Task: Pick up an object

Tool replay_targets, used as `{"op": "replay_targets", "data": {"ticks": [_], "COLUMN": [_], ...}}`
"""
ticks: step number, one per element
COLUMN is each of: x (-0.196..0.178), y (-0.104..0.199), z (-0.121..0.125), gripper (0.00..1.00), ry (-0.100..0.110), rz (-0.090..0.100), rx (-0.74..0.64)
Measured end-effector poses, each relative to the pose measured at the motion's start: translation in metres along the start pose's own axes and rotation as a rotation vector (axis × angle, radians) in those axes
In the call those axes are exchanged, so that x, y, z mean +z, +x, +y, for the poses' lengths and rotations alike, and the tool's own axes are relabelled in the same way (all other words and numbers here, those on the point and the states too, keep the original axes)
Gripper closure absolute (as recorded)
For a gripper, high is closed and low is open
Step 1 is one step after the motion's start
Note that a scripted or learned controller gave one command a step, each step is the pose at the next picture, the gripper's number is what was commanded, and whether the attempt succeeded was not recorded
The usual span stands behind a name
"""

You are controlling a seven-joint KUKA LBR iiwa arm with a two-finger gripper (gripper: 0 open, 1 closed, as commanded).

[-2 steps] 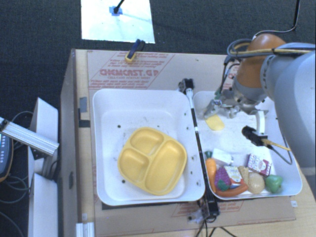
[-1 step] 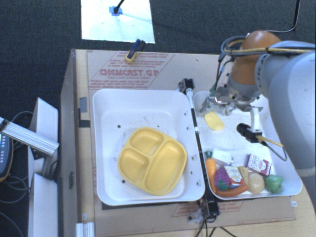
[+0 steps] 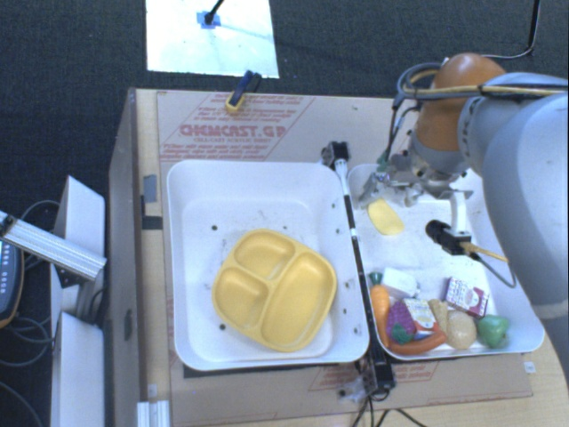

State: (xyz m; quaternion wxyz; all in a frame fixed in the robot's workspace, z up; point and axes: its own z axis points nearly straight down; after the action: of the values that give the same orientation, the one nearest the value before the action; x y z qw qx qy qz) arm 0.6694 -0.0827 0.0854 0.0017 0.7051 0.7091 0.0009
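Table topped with printed brown board, carrying two white bins side by side. Grey arm enters from the right, its orange band above the wrist, reaching over the far end of the right bin. Left bin holds one yellow divided plate, three compartments, lying flat and turned at an angle, toward the near right of the bin. Gripper sits over the far left corner of the right bin; jaws' state: cannot tell, the metal parts blur together. Nothing seen between them. Pale yellow piece lies on the bin floor just beside the gripper, on its near side, apart from the rest. Remaining things are clustered along the near edge of the right bin: orange carrot against the left wall, white block beside it, purple bunch touching the carrot, small red-and-white carton, tan lump, green lump at the right end. Small yellow-and-blue tool rests on the table's far edge.
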Motion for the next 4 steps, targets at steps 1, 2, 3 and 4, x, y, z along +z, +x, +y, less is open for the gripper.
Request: {"op": "replay_targets", "data": {"ticks": [1, 2, 3, 4], "x": [-0.011, -0.011, 0.000, 0.001], "y": [0.000, 0.000, -0.010, -0.001], "z": [0.001, 0.001, 0.000, 0.000], "gripper": [1.00, 0.00, 0.00, 0.00], "ry": [-0.003, -0.003, 0.001, 0.001], "rz": [-0.001, -0.001, -0.001, 0.000], "rx": [-0.002, -0.003, 0.004, 0.001]}}
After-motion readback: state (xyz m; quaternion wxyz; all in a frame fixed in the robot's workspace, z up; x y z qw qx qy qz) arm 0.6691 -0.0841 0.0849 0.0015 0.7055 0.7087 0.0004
